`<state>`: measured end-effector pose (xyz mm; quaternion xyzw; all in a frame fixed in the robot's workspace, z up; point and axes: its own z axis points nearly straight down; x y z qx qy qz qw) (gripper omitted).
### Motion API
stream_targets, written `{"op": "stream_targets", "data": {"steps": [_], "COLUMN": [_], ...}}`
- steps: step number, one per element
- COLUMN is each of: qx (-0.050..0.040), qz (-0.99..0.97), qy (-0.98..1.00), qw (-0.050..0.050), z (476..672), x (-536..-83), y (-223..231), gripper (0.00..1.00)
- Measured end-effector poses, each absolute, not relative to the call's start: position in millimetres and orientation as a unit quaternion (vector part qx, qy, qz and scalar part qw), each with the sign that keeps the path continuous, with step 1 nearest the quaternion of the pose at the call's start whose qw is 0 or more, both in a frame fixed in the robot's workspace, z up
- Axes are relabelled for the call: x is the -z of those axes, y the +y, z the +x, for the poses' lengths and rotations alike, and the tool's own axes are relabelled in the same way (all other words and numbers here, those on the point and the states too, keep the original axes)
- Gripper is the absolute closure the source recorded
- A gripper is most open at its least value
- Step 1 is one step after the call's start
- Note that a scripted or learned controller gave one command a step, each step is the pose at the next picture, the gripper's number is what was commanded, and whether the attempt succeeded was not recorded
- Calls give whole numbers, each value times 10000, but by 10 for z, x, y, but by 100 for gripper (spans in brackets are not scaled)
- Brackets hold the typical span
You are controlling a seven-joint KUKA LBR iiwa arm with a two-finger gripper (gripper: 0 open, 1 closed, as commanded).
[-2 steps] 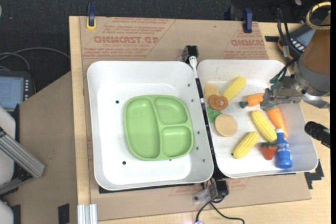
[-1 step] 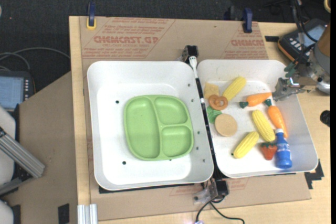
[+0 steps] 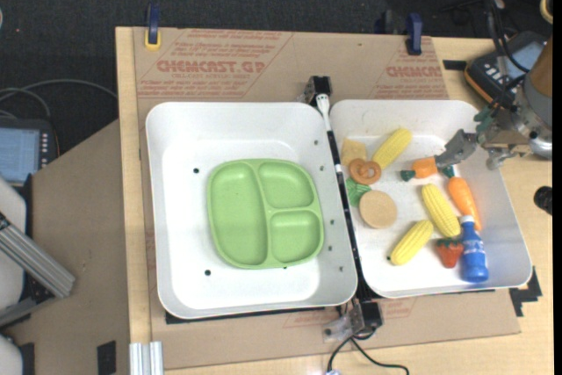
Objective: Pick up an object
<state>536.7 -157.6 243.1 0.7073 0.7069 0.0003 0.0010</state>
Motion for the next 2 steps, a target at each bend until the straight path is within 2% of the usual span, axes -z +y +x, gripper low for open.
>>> {"op": "stream_targets", "data": {"steps": [1,2], "qx": [20,6], "qz": [7084,7074], "qy": [7058,7068], "qw": [-26,-28], "z": [5492,5335], "x": [-1703,-806], "y": [-2038,-2106], "gripper": [0,0]}}
